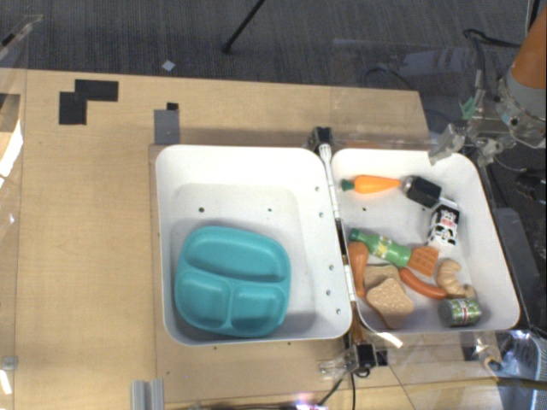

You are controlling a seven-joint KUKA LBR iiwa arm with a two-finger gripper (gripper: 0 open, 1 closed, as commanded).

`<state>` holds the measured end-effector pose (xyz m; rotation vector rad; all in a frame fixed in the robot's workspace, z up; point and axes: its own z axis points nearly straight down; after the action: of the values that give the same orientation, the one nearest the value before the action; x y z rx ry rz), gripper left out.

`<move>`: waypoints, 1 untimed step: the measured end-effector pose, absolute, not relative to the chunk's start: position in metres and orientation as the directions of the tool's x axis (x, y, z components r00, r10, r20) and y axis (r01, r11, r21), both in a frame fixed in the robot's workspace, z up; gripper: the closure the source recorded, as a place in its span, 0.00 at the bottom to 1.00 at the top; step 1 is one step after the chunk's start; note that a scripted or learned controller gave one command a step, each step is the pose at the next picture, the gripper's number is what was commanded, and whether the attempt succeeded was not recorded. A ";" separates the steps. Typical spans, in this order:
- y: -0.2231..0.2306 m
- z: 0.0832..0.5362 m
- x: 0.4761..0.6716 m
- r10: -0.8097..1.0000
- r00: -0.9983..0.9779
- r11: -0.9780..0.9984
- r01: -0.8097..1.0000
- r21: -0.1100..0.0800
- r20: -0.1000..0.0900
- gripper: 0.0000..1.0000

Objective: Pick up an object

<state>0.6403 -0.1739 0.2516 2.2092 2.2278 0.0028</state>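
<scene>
Wooden bench [85, 254] sits on dark grey carpet and bears two shallow white bins side by side. Left bin [248, 165] holds one teal divided tray [232, 280], lying flat toward its near left corner. Right bin [479, 195] holds the loose items. Arm [526, 75] enters at the upper right, orange band visible at the frame edge. Gripper [449, 142] hangs over the far right rim of the right bin, above the contents and touching none of them; nothing is seen between the fingers, and I cannot tell how far apart they stand. Contents of the right bin: orange carrot [372, 184] near the far wall, black block [422, 191] just beside it, green bottle [385, 248] mid-bin, bread slice [389, 300] at the near side, small black-and-white carton [444, 225], green can [460, 312] in the near right corner.
</scene>
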 end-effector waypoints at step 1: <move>-0.206 0.136 0.616 0.998 0.063 -0.063 0.998 -0.009 0.001 0.00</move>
<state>0.6160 -0.2057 0.1358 2.2961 2.1547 -0.0091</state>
